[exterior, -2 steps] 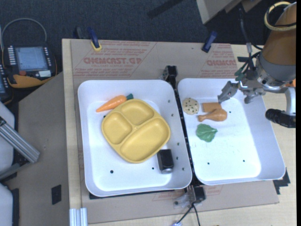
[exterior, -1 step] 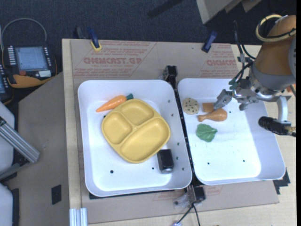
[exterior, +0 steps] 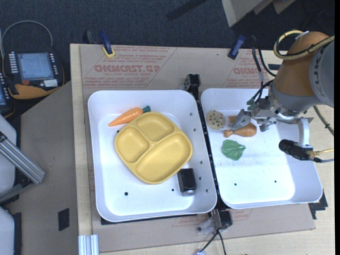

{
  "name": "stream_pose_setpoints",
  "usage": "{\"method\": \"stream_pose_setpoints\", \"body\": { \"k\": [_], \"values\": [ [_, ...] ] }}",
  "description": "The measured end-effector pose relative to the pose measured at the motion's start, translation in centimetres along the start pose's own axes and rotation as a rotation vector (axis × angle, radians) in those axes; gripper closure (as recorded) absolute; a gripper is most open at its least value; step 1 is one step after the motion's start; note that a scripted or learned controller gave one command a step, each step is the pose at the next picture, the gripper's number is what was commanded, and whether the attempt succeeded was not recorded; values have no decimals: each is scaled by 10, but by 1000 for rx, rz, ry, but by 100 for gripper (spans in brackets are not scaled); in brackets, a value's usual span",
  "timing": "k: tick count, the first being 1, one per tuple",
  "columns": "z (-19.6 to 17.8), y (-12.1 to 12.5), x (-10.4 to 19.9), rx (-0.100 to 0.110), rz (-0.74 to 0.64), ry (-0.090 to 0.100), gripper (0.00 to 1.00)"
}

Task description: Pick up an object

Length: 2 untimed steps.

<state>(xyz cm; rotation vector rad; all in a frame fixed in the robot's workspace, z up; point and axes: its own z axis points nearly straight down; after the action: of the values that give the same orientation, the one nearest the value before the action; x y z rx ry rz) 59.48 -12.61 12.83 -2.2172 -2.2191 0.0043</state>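
In the right bin [exterior: 265, 193] an orange toy drumstick [exterior: 240, 132] lies near the back left, with a round brown cookie [exterior: 214, 119] to its left and a green leaf piece [exterior: 232, 150] just in front of it. My gripper [exterior: 249, 119] hangs low over the drumstick's upper edge, partly covering it. Contact between the two is unclear from this angle. The grey arm with its orange band [exterior: 297, 62] comes in from the right.
The left bin [exterior: 101, 142] holds a yellow divided plate [exterior: 153, 146], an orange carrot [exterior: 126, 116] behind it and a small black block [exterior: 186, 180] at its front right. A black cable part [exterior: 295, 149] of the arm hangs over the right bin's right side.
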Motion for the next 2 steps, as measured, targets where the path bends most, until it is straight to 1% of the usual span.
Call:
{"method": "stream_pose_setpoints", "body": {
  "k": [1, 2],
  "values": [
    [40, 2, 0, -7, 1, 1, 0],
    [28, 4, -1, -14, 1, -3, 100]
  ]
}}
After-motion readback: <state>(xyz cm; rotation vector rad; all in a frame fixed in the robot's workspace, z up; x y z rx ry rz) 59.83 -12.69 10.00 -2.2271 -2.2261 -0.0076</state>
